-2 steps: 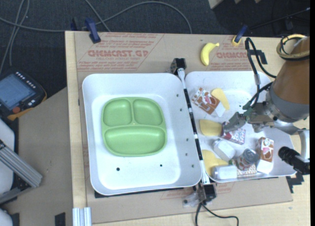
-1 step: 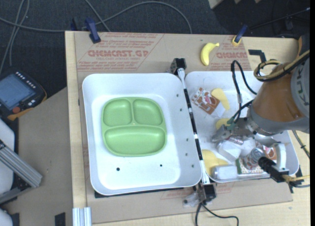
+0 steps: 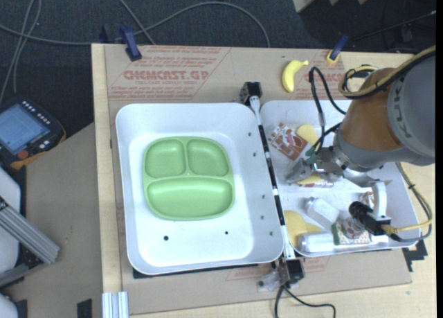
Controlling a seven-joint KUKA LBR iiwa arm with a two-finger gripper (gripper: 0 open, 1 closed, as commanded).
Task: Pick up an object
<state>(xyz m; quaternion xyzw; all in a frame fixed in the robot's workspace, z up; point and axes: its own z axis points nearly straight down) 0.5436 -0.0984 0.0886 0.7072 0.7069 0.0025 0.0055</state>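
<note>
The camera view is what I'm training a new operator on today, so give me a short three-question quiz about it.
1. True or false: the green divided plate lies in the left bin.
2. Where is the banana?
A. in the right bin
B. on the bench beyond the right bin
C. on the green plate
3. Fill in: the end effector is low over the ____ bin.

Key: 1 true. 2 B. 3 right.
</note>
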